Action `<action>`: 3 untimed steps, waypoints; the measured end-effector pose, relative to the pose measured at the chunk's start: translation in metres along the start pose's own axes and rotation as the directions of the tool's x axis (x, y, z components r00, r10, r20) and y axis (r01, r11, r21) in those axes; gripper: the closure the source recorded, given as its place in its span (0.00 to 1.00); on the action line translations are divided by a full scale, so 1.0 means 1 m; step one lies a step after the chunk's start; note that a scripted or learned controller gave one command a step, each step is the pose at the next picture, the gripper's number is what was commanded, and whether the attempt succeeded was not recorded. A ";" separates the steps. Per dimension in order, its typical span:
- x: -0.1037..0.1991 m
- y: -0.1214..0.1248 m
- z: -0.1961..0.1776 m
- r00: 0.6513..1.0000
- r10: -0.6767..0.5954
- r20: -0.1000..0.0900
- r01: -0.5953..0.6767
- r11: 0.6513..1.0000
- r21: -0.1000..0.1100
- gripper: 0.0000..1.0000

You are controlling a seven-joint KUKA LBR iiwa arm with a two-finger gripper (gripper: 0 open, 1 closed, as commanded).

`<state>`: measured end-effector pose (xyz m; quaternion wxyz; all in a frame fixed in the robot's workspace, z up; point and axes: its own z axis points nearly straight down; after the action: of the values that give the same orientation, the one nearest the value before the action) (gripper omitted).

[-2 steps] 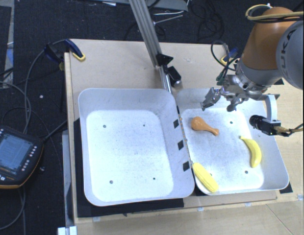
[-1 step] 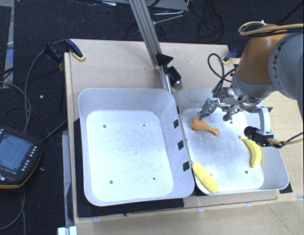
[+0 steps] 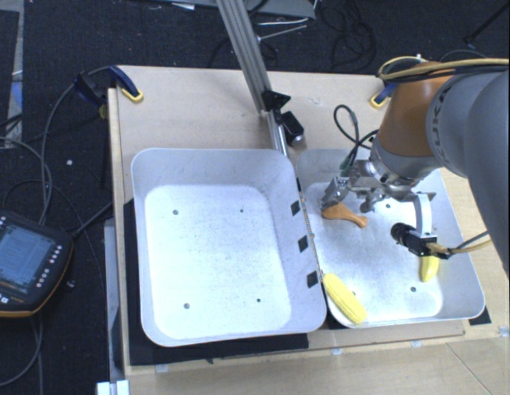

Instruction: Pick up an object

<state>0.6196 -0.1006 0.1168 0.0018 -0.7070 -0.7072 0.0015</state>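
My gripper (image 3: 352, 202) hangs low over the left part of the right bin (image 3: 452, 303), fingers pointing down. It is open, with one finger (image 3: 331, 196) near the bin's left wall. Right under it lies an orange-brown, drumstick-shaped object (image 3: 347, 215), whose far end is partly covered by the gripper. I cannot see whether the fingers touch it. A yellow corn cob (image 3: 344, 298) lies on the right bin's floor near its front left corner, well clear of the gripper.
The left bin (image 3: 156, 179) stands beside the right one, sharing a raised divider with black clips (image 3: 308, 241). A slanted aluminium rail (image 3: 255, 64) runs from the back to the bins' junction. The grey arm with its orange band (image 3: 411, 113) reaches in from the right.
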 end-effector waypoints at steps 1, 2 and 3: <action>0.000 0.002 -0.015 1.000 0.000 0.001 0.000 1.000 -0.008 1.00; 0.000 0.004 -0.077 1.000 0.000 0.001 0.000 1.000 -0.009 1.00; 0.000 0.006 -0.140 1.000 0.000 0.001 0.000 1.000 -0.011 1.00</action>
<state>0.6265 -0.1004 0.2566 -0.0023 -0.7069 -0.7073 -0.0019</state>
